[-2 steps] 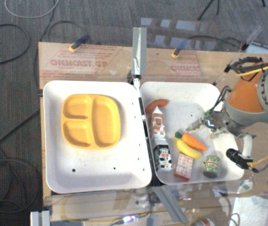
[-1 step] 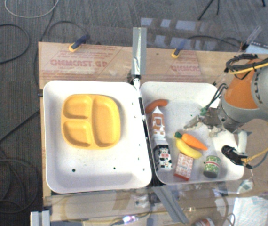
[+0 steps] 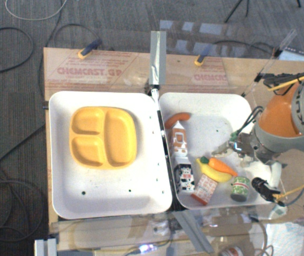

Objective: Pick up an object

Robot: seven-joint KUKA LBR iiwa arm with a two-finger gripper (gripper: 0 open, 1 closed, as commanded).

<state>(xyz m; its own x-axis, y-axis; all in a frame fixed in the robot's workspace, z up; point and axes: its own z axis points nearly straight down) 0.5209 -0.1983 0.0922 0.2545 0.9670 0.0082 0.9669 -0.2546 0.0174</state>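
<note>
The hand [image 3: 232, 145] hangs at the frame's right above the carrot [image 3: 222, 166]; its grip can't be told.

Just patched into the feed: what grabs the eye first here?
A yellow three-compartment plastic tray lies alone in the left white bin. The right white bin holds a clutter of small toy foods, among them an orange toy carrot, with the grey arm's gripper over its right side.

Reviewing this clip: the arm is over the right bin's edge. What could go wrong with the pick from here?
The small toys lie crowded along the right white bin's left and bottom walls. The orange carrot toy rests on the yellow banana toy, so a grasp may take both or slip. The green-lidded small jar sits close to the wall, risking a collision.
</note>
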